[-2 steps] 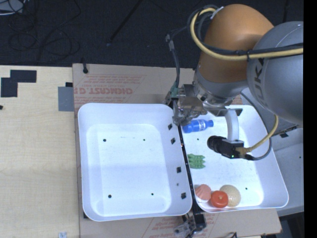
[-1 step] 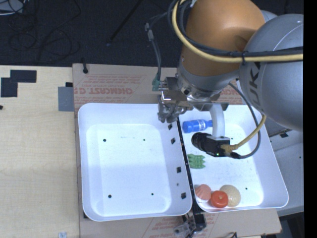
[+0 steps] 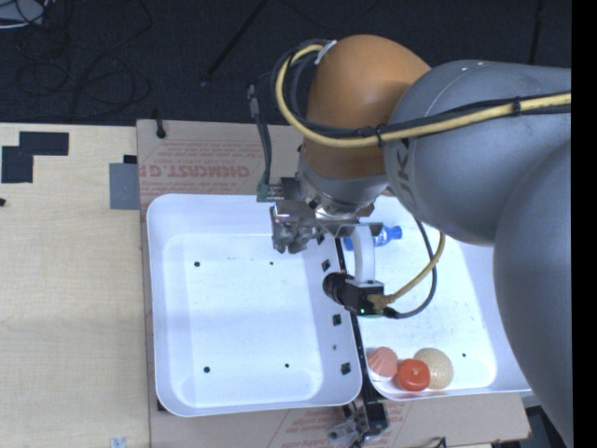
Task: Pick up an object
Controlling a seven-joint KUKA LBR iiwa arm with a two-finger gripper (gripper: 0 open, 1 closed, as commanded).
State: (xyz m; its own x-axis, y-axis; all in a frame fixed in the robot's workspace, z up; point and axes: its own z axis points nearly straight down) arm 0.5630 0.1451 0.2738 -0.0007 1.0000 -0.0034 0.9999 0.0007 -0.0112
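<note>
The grey arm (image 3: 485,157) is seen over the right bin (image 3: 466,343), its gripper (image 3: 297,231) at the bins' divide; finger state cannot be told. A red, round object (image 3: 412,374) is nestled between two pale ones (image 3: 435,366) in the near corner

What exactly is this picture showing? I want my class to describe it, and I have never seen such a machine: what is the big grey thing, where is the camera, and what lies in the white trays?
The big grey shape with the orange band is a robot arm, reaching in from the right. One camera looks down at a slant from above the bench. The arm's gripper hangs near the wall between two shallow white bins. The left white bin sits beside the right white bin. In the right bin's near corner lie a small round red object, a round beige object and a pale pink piece. Something blue and white peeks out beneath the arm. Whether anything is held cannot be told.
</note>
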